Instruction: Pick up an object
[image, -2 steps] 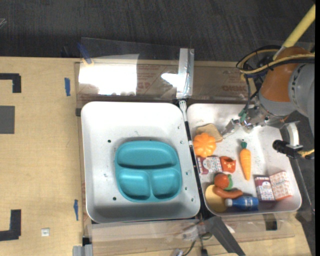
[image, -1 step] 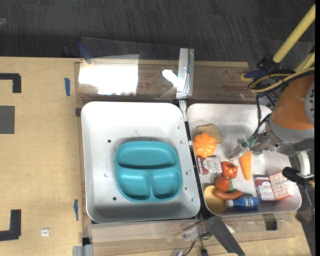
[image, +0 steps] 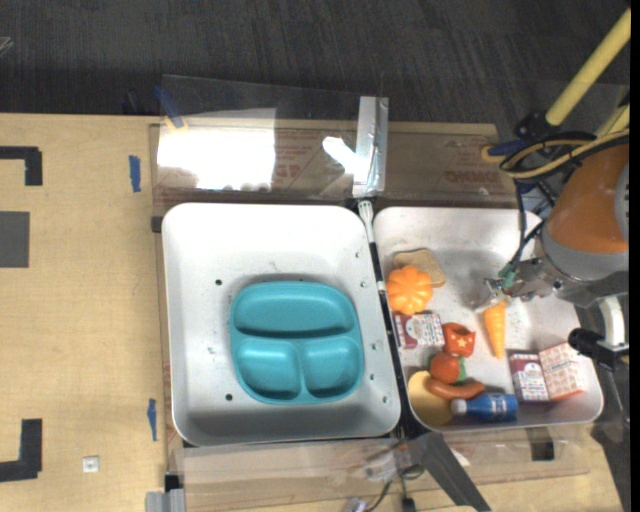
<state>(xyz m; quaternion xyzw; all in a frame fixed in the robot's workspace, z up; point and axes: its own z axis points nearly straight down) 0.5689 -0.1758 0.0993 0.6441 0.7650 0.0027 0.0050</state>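
Note:
The right bin (image: 470, 232) holds several small items. An orange pumpkin (image: 410, 288) lies next to a toast slice (image: 424, 262), with a small carton (image: 421, 329) below them. Further right are a red pepper (image: 459, 340) and an orange carrot (image: 495, 329). Along the bin's near side are a blue bottle (image: 487, 406), a yellow piece (image: 428, 401) and a red-and-white box (image: 549, 373). My gripper (image: 511, 281) hangs low over the right bin, just above the carrot's upper end, with nothing visibly held.
The left bin (image: 190, 300) carries a teal divided tray (image: 296, 339). The grey arm with its orange band (image: 597, 212) comes in over the right bin's right rim. A clear plastic sheet (image: 270, 150) lies behind the bins, and cables (image: 530, 140) run at the back right.

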